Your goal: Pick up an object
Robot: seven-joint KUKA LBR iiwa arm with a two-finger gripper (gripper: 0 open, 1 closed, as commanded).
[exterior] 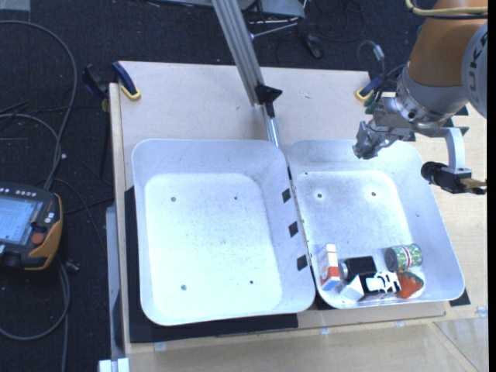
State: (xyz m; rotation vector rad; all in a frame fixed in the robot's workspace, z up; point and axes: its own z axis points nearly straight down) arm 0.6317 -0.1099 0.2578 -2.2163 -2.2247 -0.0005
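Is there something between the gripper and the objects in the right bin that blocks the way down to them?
Nothing visible does. The gripper hangs over the far rim of the right bin, and the objects lie crowded in its near corner. Bare bin floor lies between them. The objects touch one another and the near wall, which may hinder a grasp.

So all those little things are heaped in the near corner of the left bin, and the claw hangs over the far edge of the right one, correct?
Not quite. The camera view shows the heap of small things in the near corner of the right bin, not the left. The claw does hang over the right bin's far edge.
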